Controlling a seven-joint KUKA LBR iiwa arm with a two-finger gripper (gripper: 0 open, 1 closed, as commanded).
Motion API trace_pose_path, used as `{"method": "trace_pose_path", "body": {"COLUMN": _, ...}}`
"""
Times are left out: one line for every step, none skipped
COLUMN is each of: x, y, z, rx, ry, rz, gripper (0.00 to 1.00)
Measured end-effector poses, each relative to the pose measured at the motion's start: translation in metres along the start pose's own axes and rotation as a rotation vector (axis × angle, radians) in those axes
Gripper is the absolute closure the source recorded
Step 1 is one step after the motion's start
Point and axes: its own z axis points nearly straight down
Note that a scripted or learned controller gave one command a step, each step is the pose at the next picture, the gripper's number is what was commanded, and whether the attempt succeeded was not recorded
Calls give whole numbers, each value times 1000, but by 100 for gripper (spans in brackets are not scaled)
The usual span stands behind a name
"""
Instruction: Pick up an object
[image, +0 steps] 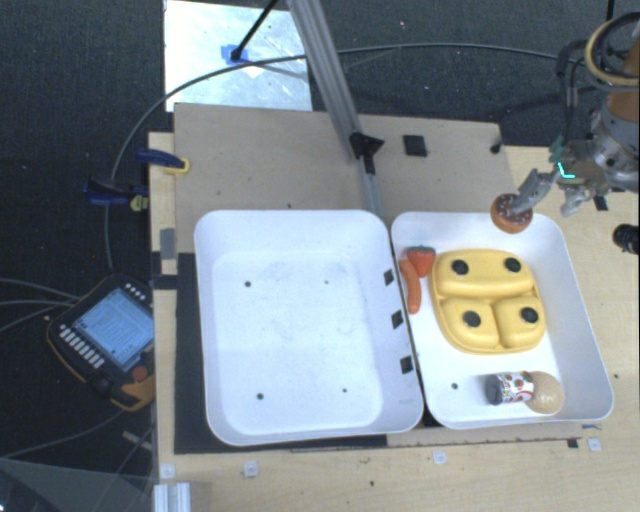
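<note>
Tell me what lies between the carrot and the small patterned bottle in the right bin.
In the camera view, the yellow toy with dark spots lies between the carrot and the patterned bottle, on the right bin floor.

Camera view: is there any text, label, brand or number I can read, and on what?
None can be read.
Teach pendant left of the bench: its screen is lit, but the contents are too small and blurred.
Small printed container in the right bin: red and dark markings on white, too blurred to tell letters.
Yellow toy: only dark round spots, no text.
Carrot: no markings.
</note>
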Motion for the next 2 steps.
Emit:
{"method": "trace_pose_path", "body": {"x": 0, "y": 1, "z": -2, "rx": -4, "ry": -1, "rz": -1, "gripper": 0}}
{"method": "trace_pose_path", "body": {"x": 3, "y": -2, "z": 40, "rx": 0, "ry": 0, "rz": 0, "gripper": 0}}
